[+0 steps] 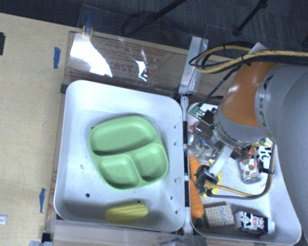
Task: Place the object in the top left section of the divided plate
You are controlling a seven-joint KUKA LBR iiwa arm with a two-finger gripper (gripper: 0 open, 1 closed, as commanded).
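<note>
Pale wooden bench (pixel 9 141) fills the background, with two shallow white bins set side by side on it. A light green plastic divided plate (pixel 122 134) lies flat in the left white bin (pixel 70 178), near that bin's middle and turned at a slant. It has one long section along its upper left and two smaller sections below and to the right. Just beside the plate's lower edge, towards the near wall of the same bin, lies a yellow toy corn cob (pixel 127 209), apart from the plate. Across the divider, in the right white bin (pixel 286 215), a long orange toy carrot (pixel 195 197) lies along the left wall, pointing towards the near corner. The two-finger gripper (pixel 200 145) hangs low over the upper end of this carrot, under the grey arm and its orange band. The arm hides it from above, so I cannot tell whether it is open or closed, nor whether it has hold of anything. Right of the carrot's lower end sits a small beige checked block (pixel 219 214), and beside that a black-and-white patterned box (pixel 253 222). Farther up, near the wrist, stands a small white can with coloured spots (pixel 250 169).
</note>
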